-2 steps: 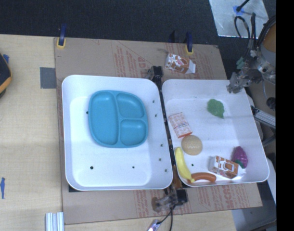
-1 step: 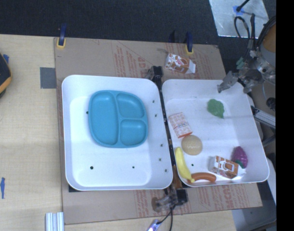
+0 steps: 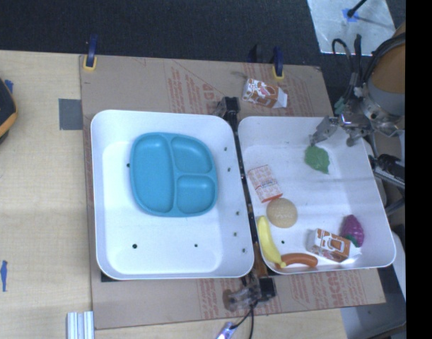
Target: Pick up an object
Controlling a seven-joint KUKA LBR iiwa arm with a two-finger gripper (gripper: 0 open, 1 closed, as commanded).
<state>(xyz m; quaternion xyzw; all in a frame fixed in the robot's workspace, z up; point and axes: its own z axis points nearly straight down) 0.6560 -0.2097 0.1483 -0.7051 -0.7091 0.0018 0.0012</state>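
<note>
Here, pincer [image 3: 337, 128] above right bin [image 3: 371, 189], near green object [image 3: 317, 159]

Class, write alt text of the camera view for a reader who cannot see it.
A robot claw hovers over the right white bin, just above a green toy. That bin also holds a banana, a hot dog, a round bun and small packets. The left white bin holds a blue divided plate.
</note>
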